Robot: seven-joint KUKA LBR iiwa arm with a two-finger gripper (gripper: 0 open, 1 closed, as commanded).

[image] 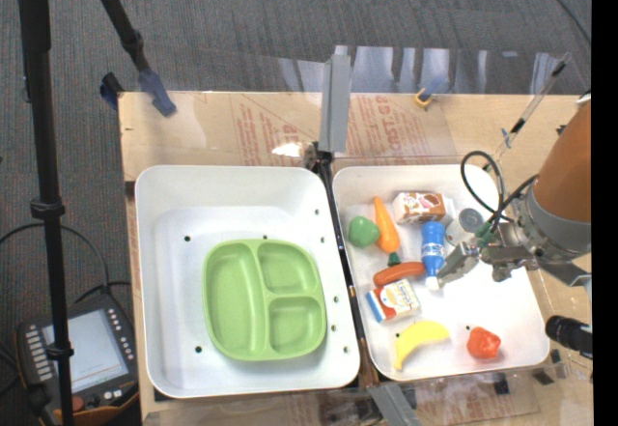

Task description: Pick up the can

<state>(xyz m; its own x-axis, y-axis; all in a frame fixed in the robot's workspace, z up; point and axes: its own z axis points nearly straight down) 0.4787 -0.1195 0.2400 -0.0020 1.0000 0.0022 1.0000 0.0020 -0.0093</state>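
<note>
End effector [452,267]: low in the right bin, angled down-left, tips just beside the can's lower end; spread or pressed together, cannot tell
Can [433,244]: blue, lying on its side mid-bin, not lifted, touching the sausage
Sausage [398,272]: red, wedged under the can's end, likely to crowd a grasp
Carrot [385,224]: left of the can, beside a green pepper [363,231]
Right bin [526,313]: also holds a banana [420,341]
Left bin [164,212]: green divided plate [263,298], well apart

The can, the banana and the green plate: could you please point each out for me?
can [433,245], camera view, middle of its blue side.
banana [419,340], camera view, middle of its curve.
green plate [232,297], camera view, its large left compartment.
</note>
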